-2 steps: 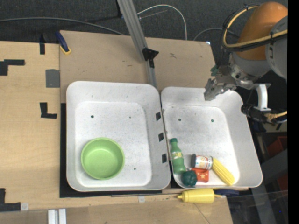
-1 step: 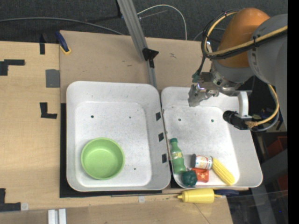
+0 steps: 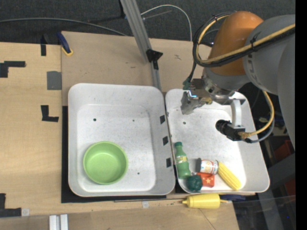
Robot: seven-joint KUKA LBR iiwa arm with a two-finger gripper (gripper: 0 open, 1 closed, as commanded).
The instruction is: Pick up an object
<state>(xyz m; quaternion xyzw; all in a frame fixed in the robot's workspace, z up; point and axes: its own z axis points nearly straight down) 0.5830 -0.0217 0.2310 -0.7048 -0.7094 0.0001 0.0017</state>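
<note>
over right bin (image 3: pixel 249 143) far end | gripper (image 3: pixel 188 103) poised above bare floor, grip state can't tell, nothing seen held | targets bunched at near wall: green bottle (image 3: pixel 181 160), can (image 3: pixel 209 166), corn (image 3: pixel 229 176) | green bowl (image 3: pixel 105 162) in left bin (image 3: pixel 115 99)

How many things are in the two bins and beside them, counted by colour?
Green: 3, bowl, bottle, round toy
Yellow: 2, corn cob, mustard bottle
Red and white: 1, can
Red: 1, small piece
Total: 7
</note>
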